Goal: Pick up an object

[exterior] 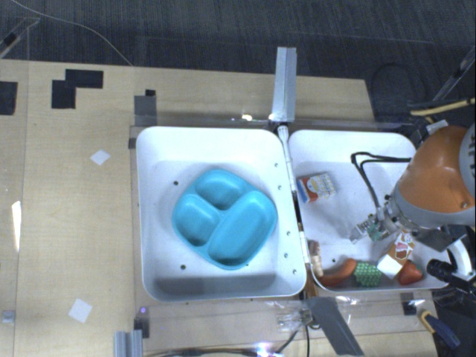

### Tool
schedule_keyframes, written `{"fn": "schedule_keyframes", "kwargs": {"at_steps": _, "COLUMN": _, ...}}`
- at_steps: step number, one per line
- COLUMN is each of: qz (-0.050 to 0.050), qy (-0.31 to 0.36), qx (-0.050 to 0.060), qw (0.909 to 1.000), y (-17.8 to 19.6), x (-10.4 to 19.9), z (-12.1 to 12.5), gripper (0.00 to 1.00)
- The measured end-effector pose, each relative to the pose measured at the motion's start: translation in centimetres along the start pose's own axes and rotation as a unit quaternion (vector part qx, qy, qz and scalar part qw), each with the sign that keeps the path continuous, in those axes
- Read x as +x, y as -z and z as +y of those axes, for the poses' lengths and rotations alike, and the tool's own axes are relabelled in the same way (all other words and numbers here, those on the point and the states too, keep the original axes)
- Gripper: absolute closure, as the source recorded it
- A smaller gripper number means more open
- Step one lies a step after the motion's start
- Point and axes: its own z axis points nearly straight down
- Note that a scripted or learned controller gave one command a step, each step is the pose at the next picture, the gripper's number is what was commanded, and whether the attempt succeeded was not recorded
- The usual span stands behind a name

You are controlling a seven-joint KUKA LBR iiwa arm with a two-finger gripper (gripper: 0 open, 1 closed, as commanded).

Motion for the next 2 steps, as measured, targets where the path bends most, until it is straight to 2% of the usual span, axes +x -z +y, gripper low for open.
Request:
{"fn": "schedule_keyframes", "kwargs": {"at_steps": 1, "qz": 0.0, "qy": 0.0, "qx": 0.0, "qw": 1.0, "y": 0.0, "x": 0.0, "z": 0.0, "gripper": 0.0}}
{"fn": "schedule_keyframes", "kwargs": {"at_steps": 2, "qz": -0.001, "qy": 0.001, "qx": -0.002, "qw": 1.0, "y": 1.1, "x": -0.1, "z": 0.2, "gripper": 1.0}}
